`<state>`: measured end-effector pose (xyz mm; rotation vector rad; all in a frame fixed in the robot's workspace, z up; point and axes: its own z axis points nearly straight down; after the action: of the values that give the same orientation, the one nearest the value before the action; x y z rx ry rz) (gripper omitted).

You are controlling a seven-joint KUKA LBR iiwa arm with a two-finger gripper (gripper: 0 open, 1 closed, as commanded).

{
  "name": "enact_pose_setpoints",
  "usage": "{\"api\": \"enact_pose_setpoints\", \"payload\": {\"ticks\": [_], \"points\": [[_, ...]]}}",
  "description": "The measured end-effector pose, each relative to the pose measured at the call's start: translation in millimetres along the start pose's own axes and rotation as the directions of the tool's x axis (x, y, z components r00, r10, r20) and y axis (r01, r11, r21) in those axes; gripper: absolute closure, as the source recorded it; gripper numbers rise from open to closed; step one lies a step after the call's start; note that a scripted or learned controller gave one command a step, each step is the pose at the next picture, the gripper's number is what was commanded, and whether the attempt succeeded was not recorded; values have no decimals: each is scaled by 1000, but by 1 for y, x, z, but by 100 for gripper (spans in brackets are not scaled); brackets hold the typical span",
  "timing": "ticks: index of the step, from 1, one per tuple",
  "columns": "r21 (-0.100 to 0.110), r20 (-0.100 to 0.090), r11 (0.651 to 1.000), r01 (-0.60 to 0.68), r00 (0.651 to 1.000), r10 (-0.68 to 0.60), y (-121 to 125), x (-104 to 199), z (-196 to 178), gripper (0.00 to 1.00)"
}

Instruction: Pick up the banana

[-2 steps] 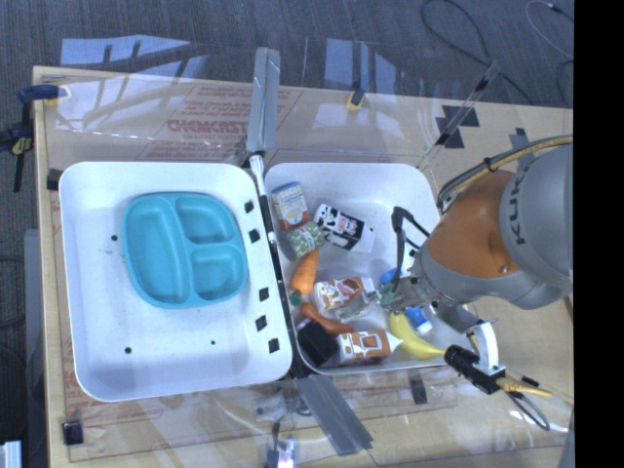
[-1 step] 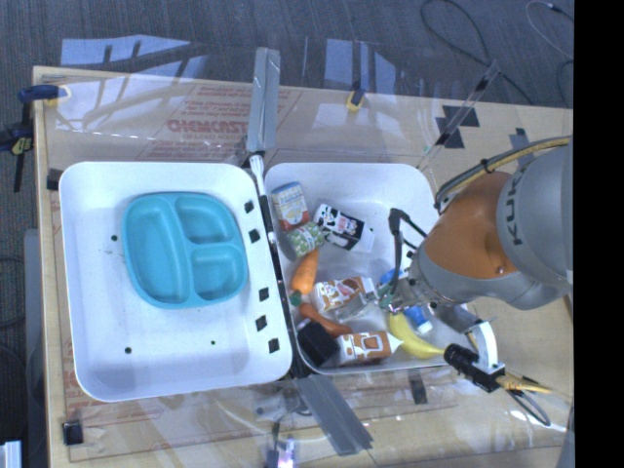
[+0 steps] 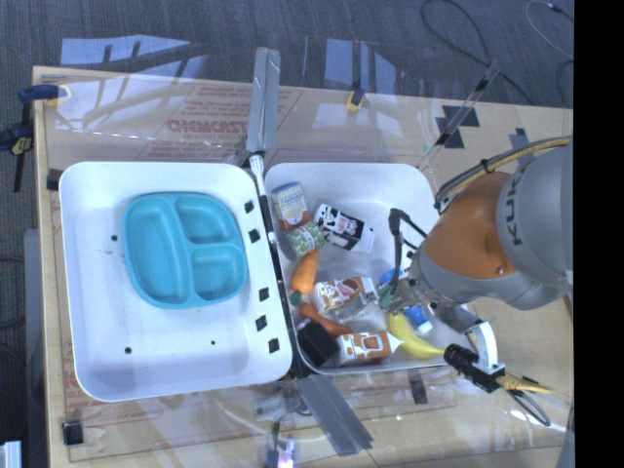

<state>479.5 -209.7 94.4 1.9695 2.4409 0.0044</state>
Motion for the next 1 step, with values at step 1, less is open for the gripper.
{"api": "enact_pose_setpoints", "payload": {"ticks": [1], "points": [[8, -1, 928, -372, 928, 372, 81, -16, -79, 0]]}}
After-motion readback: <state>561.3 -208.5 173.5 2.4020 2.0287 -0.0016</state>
